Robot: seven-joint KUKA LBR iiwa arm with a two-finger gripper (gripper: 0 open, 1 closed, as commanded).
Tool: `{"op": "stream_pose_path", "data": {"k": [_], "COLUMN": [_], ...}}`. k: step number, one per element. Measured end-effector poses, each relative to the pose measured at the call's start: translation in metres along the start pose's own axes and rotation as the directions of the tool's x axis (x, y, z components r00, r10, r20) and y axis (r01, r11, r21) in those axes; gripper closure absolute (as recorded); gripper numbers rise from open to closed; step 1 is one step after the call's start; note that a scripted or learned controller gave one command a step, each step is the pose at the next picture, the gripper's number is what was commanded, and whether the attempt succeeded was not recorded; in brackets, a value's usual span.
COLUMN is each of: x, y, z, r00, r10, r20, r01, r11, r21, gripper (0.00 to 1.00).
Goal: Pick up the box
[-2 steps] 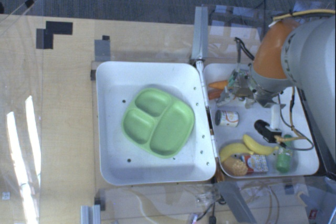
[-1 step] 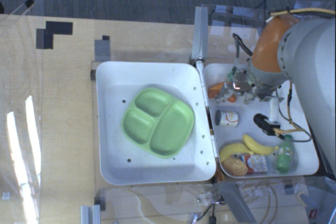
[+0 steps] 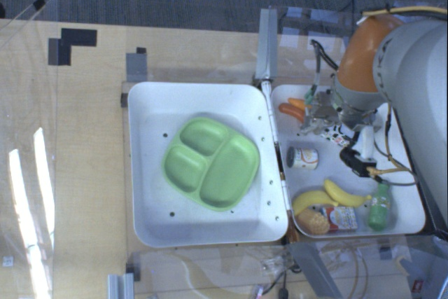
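Although the task is to lift the box, nothing in view shows a grasp made, so the pick is judged not yet done. From left to right: the pale wooden tabletop [image 3: 77, 171] carries black tape marks at its far left; the left bin [image 3: 150, 220] holds a green divided plate [image 3: 212, 163]; the right bin [image 3: 409, 217] holds an orange carrot-like item [image 3: 292, 108] at its far end, a small white can [image 3: 304, 157] in the middle, and, along its near edge, a banana [image 3: 329, 196], a round brown item, the box [image 3: 343, 218], small and red and white, lying flat, and a green bottle [image 3: 379, 210]. The gripper [image 3: 323, 121] hangs over the far part of the right bin, well apart from the box; whether it is open or closed cannot be told. Beyond the tabletop lies dark grey carpet with a loose cable.
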State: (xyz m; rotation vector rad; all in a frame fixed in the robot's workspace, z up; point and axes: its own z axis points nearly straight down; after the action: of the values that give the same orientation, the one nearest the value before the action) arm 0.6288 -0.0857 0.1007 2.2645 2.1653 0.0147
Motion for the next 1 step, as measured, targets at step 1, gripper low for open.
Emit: {"op": "stream_pose_path", "data": {"k": [1], "x": [0.0195], "y": [0.0416], "z": [-0.0852], "r00": [0.955], "r10": [0.297], "r20": [0.004], "r01": [-0.297], "r11": [0.955], "r21": [0.005], "gripper": [1.0]}}
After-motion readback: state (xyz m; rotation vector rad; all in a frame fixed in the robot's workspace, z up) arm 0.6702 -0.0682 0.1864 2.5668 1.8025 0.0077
